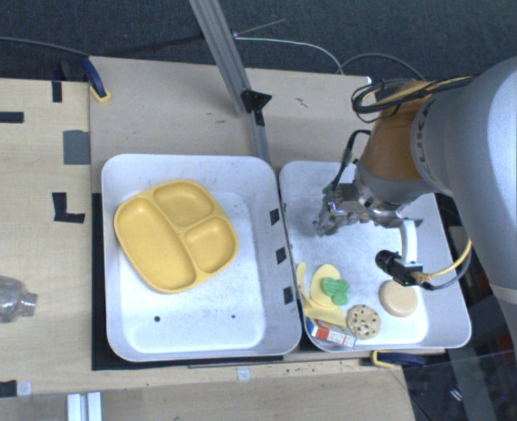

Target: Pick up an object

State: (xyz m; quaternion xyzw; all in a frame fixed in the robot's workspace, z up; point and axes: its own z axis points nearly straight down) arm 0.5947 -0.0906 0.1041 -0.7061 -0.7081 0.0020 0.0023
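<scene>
My gripper (pixel 328 219) hangs over the upper left part of the right bin (pixel 442 323), above bare bin floor; its fingers are too small and dark to read. Toward the bin's near side lies a cluster of toy food: a yellow piece (pixel 321 279) with a green piece (pixel 334 288) on it, a speckled cookie (pixel 362 321), a tan round disc (pixel 399 299) and a red-and-white item (pixel 331 331). Nothing shows between the fingers.
The left bin (pixel 126 331) holds a yellow divided plate (pixel 175 234). A clear plastic bottle (pixel 2 297) lies on the bench at far left. A grey metal pole (pixel 221 42) slants in from the top. Cables loop near the arm's wrist (pixel 416 266).
</scene>
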